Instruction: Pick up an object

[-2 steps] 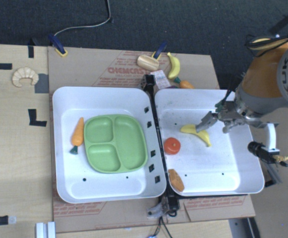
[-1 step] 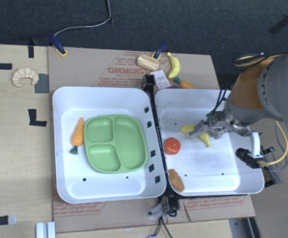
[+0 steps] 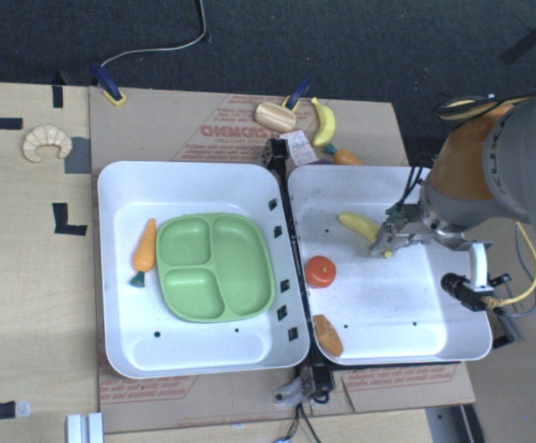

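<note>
Banana (image 3: 358,225) lies mid-bin, well off the walls; fingers (image 3: 385,244) touch it, grip unclear.

The bench (image 3: 28,275) was pale wood, marked with black tape pieces left of the cardboard sheet (image 3: 240,127) that lay on it. Beyond the cardboard's far edge ran dark blue-grey carpet (image 3: 341,26), with a white cable (image 3: 171,49) trailing across it toward the sheet's far-left corner. Two blue clamps (image 3: 108,83) gripped that far edge. Light was even.
</note>
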`<control>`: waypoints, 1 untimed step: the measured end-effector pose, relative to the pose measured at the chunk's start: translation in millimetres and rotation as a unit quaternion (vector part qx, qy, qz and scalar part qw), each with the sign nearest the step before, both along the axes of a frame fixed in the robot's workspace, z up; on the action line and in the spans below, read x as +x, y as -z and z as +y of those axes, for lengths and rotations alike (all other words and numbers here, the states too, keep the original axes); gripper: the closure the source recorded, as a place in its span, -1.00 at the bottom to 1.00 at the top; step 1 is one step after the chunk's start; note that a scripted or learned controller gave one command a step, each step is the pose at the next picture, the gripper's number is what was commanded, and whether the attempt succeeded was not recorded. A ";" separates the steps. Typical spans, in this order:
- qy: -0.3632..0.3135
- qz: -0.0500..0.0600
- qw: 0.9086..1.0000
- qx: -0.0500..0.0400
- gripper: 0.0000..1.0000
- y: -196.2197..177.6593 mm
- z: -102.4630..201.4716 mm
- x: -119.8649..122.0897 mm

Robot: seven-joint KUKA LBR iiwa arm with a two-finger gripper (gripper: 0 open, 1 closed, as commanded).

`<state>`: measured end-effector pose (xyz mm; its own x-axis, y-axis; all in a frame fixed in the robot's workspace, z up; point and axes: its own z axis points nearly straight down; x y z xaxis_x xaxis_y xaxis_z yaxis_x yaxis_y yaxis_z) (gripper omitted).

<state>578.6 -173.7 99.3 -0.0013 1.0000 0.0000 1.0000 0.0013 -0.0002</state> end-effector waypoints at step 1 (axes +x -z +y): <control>0.000 0.000 1.000 0.001 1.00 -92.1 42.4 -44.9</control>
